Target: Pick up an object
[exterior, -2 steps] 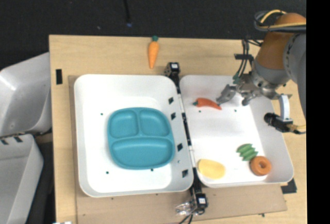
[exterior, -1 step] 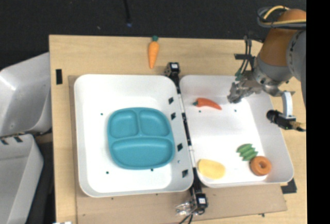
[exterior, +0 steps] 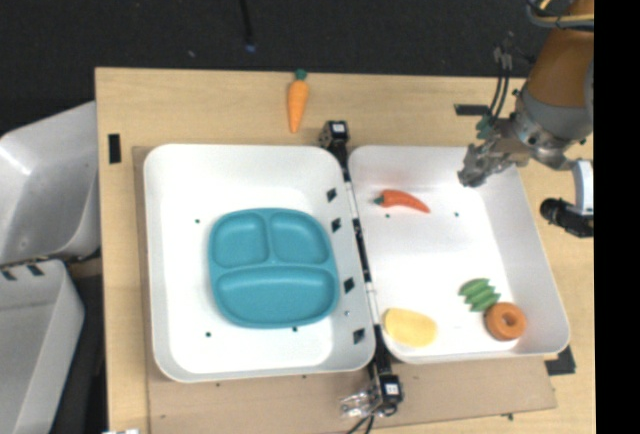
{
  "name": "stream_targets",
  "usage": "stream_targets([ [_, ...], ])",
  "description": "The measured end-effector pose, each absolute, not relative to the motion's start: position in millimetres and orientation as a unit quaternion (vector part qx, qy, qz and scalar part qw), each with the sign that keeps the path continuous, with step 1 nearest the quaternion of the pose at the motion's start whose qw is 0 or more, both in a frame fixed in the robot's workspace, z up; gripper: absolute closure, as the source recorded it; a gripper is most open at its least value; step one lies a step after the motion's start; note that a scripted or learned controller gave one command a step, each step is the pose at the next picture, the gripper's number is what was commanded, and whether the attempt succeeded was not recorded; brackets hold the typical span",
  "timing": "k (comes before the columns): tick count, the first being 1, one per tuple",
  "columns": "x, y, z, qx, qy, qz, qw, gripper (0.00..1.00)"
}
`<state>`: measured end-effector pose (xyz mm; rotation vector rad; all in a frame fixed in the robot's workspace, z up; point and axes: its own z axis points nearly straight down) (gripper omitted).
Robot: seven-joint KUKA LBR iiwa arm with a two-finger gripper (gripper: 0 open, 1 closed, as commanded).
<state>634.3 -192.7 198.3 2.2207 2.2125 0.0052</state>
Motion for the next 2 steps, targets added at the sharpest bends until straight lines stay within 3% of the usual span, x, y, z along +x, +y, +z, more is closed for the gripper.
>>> stream_targets([
  [1,635.6,-194.4,253.4,0.706,0.708,0.0018,0.004,1.00],
  [2,641.8,-146.2,245.1,0.705,0.709,0.0002,0.000,1.00],
])
